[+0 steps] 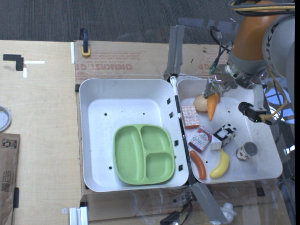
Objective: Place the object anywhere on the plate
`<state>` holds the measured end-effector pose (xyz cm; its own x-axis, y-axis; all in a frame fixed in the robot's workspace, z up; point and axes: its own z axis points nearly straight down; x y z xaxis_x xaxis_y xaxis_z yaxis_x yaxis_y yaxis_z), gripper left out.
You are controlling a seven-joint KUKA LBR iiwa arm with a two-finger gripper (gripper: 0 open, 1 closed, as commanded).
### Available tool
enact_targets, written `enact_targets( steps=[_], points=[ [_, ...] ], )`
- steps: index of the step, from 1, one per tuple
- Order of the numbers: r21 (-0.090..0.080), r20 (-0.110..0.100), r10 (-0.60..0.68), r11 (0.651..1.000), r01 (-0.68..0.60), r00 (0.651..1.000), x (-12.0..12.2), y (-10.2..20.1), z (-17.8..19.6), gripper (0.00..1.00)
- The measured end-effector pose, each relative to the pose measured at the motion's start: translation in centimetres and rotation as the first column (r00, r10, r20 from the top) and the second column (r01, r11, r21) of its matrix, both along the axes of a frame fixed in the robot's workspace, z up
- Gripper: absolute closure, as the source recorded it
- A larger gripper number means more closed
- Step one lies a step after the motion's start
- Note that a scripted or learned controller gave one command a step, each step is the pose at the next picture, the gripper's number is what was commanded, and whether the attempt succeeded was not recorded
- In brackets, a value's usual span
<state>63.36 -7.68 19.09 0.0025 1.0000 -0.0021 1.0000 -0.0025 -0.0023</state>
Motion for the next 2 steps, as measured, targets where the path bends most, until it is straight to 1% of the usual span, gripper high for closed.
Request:
enact_targets(
  steps=[1,2],
  points=[
    [0.001,0.001,-0.058,0.998,0.058,0.998,0.6,0.6,0.0,1.0],
    [0.001,-0.001,0.006,1.0,-0.006,1.0,-3.5,8.2,0.0,1.0]
  ],
)
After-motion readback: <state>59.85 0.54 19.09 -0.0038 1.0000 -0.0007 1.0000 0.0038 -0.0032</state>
